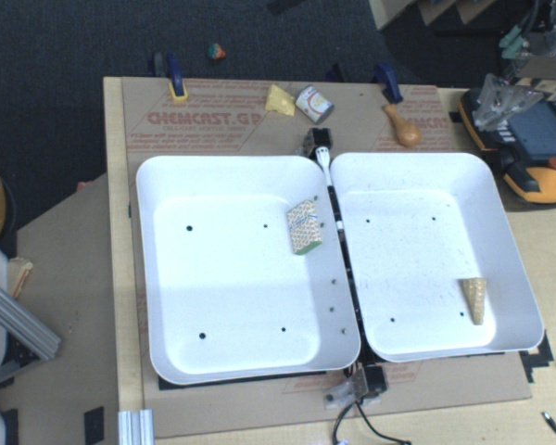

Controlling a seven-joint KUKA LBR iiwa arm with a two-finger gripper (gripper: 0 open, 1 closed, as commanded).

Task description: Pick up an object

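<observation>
Nearest you, a tan cone-shaped piece (474,300) lies in the right bin (417,341); farther back, a patterned packet (304,225), perhaps a sachet, sits in the left bin (222,360) by the divide; you can't tell the gripper's state.

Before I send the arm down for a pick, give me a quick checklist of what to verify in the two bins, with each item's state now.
1. Target in left white bin: small patterned green-and-white packet lies near its right wall: ok.
2. Target in right white bin: tan ice-cream-cone-shaped object lies near its lower right corner: ok.
3. Space around packet: close to the divider between the bins, tight on one side: not ok.
4. Space around cone: close to the bin's sloped wall: not ok.
5. Items apart, nothing stacked on either: ok.
6. Gripper finger state: cannot tell.
</observation>
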